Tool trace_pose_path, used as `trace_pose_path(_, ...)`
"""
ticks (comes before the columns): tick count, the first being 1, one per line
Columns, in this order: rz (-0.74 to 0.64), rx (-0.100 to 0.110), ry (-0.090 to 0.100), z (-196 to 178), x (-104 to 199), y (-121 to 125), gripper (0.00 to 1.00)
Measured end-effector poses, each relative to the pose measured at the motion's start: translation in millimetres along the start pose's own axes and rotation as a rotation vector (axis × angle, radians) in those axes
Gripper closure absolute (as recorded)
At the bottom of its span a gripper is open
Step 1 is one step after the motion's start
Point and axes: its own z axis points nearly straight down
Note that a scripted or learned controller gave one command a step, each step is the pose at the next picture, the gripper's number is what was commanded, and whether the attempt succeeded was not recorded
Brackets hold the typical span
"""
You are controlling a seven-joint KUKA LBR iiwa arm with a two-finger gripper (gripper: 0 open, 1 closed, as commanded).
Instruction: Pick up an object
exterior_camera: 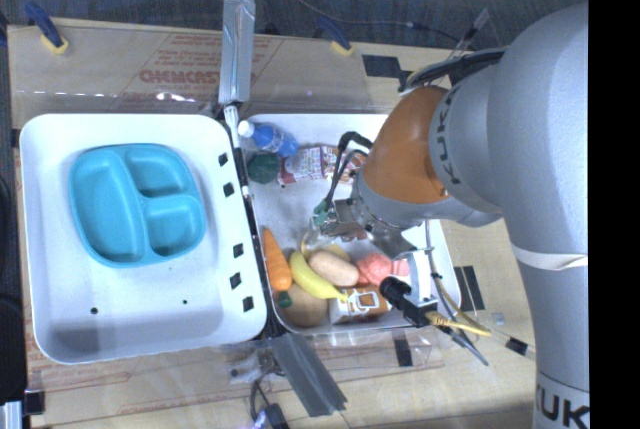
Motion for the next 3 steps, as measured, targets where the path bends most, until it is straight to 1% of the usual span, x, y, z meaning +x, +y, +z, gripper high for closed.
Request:
trace_pose_path(1, 0.0, 0.0, 0.0, 0, 0, 0, 0.0)
trace_pose_path(2, -0.211, 0.003, 0.003, 21, -27, -9, 0.0)
trace_pose_path(3, -0.217, 0.001, 0.004, 11, -27, -8, 1.0)
